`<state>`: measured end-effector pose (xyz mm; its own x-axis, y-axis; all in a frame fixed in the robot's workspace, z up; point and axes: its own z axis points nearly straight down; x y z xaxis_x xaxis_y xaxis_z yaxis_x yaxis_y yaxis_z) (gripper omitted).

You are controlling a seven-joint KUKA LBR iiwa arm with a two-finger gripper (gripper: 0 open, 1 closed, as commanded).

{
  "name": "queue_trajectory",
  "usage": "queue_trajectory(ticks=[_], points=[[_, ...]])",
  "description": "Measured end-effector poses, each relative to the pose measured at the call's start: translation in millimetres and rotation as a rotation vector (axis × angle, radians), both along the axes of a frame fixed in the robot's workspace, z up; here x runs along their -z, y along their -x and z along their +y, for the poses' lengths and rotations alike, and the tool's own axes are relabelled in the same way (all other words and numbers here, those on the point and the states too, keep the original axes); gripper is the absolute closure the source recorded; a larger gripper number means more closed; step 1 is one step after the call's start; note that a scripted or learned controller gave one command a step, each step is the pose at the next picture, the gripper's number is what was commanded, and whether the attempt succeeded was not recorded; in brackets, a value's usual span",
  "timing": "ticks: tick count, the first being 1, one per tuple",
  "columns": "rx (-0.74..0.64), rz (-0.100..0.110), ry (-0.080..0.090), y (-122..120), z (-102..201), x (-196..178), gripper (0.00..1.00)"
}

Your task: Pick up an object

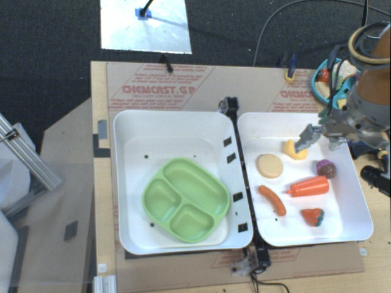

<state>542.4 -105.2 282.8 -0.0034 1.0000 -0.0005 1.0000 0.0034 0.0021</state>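
Observation:
The right bin (360, 224) holds several toy foods. Among them are a yellow piece (295, 151), a round beige disc (269, 165), a purple item (326, 168), an orange carrot (308, 187), an orange-red sausage (272, 200) and a small red piece (312, 216). My gripper (317, 140) hangs over the back of this bin, reaching in from the right. Its grey tip sits right at the yellow piece and partly covers it. Nothing is visibly lifted.
The left bin (140, 133) holds a green divided plate (186, 200). A black divider with clips (239, 182) runs between the bins. Coloured clutter (330, 78) and cables lie behind the right bin, near the arm.

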Motion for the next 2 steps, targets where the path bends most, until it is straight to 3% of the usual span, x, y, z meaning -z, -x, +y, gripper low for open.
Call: queue_trajectory(ticks=[1,2], points=[[-0.003,-0.003,0.0,-1,0,-11,1.0],[-0.006,-0.021,0.001,-21,46,-216,1.0]])
